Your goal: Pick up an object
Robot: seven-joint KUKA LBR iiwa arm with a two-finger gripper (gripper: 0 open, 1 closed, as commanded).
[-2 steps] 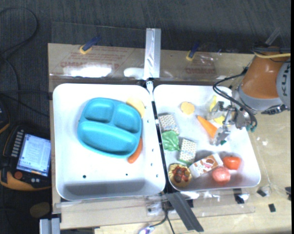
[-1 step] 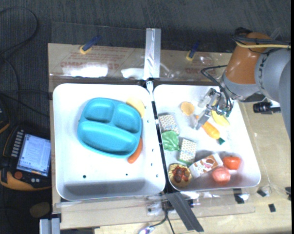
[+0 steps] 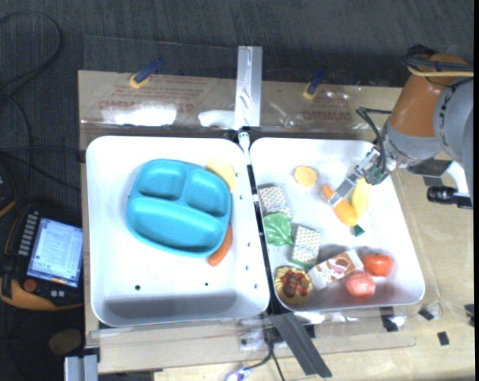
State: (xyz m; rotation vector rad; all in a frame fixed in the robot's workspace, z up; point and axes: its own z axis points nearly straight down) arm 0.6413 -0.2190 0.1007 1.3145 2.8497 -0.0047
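The right bin (image 3: pixel 410 248) holds several small items. My gripper (image 3: pixel 349 187) reaches in from the upper right and hangs low over the bin's upper right part. Its tip is right beside a yellow banana-like piece (image 3: pixel 360 198) and an orange piece (image 3: pixel 344 211). I cannot tell whether it touches either of them. A round orange-yellow item (image 3: pixel 305 176) lies to its left. A red tomato (image 3: pixel 378 263) and a pink-red fruit (image 3: pixel 360 285) sit near the front right corner, next to a red-and-white box (image 3: pixel 333 269).
Two patterned packets (image 3: pixel 273 199) (image 3: pixel 305 243), a green item (image 3: pixel 277 228) and a small dish of fruit (image 3: pixel 293 284) line the right bin's left side. The left bin (image 3: pixel 113 292) holds a blue divided tray (image 3: pixel 180 205), a yellow item (image 3: pixel 221 173) and an orange carrot (image 3: pixel 221 248).
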